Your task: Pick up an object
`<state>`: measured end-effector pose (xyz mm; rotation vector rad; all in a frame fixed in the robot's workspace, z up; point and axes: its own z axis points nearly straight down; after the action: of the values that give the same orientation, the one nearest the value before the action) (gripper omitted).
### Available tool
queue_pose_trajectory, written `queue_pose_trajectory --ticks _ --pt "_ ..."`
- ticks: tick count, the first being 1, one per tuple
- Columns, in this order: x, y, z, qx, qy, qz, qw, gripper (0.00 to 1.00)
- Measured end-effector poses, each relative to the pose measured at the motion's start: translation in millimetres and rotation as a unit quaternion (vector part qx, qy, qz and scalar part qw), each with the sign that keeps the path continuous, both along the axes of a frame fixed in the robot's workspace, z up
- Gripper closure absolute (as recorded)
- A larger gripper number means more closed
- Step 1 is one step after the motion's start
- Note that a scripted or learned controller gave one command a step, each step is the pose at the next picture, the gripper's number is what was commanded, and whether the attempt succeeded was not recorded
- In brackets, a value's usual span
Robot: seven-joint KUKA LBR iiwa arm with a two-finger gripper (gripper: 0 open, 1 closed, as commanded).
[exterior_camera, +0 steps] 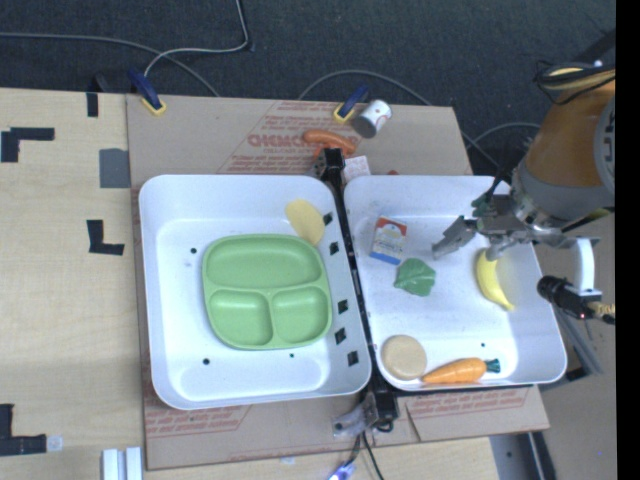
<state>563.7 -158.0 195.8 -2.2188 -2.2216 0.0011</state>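
Observation:
My gripper hangs over the right bin, near its right side, with its fingers spread open and nothing between them. A yellow banana lies just below it, close to the right finger. To the gripper's left are a green leafy piece and a small white, red and blue carton. At the bin's front lie a round tan bun and an orange carrot.
The left bin holds a green divided plate and a pale yellow fruit near the divider. An orange item and a small grey cylinder rest on the cardboard behind the bins.

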Motion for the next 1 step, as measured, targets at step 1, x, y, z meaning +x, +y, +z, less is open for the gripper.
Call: queue_pose_trajectory --ticks 1 --pt "4.6 49.4 -95.5 0.0004 0.001 0.000 1.0000 0.00"
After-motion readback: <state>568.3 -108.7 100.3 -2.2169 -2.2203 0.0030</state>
